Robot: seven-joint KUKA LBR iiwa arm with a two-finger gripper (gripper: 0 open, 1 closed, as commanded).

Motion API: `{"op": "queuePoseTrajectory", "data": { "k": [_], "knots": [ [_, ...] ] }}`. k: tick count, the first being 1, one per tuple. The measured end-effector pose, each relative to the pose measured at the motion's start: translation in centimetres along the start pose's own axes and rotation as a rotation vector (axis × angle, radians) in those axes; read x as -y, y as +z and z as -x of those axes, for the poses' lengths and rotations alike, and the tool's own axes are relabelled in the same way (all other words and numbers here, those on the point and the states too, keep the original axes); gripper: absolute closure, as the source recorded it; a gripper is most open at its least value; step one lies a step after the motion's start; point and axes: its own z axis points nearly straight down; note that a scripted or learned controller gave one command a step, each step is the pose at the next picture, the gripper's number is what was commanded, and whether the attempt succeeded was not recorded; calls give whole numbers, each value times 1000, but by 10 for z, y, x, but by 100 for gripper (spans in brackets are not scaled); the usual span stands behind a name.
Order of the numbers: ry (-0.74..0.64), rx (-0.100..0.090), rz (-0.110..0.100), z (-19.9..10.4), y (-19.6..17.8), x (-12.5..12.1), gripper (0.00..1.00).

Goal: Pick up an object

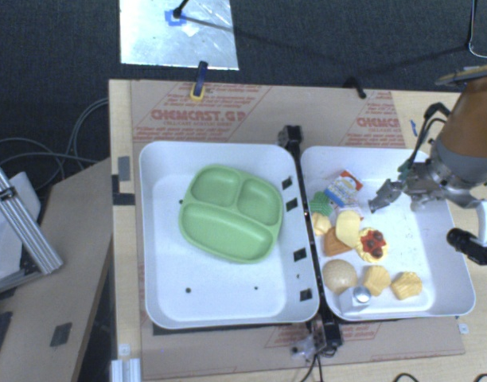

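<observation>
Gripper [384,197] hovers just right of the toy food pile [356,249], apparently lining up a grasp; finger state: cannot tell.

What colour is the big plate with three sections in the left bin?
The divided plastic plate is light green, seen in the camera view.

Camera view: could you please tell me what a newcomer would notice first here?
Likely the green divided plate, lying alone in the left white bin. Next, the cluster of toy food crowding the left half of the right bin, with the grey arm's gripper hovering just above it.
</observation>
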Motion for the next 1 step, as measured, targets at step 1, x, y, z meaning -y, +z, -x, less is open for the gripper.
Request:
{"op": "queuePoseTrajectory", "data": {
  "k": [1],
  "knots": [
    [-3, 2, 12, 0, -7, -3, 0]
  ]
}}
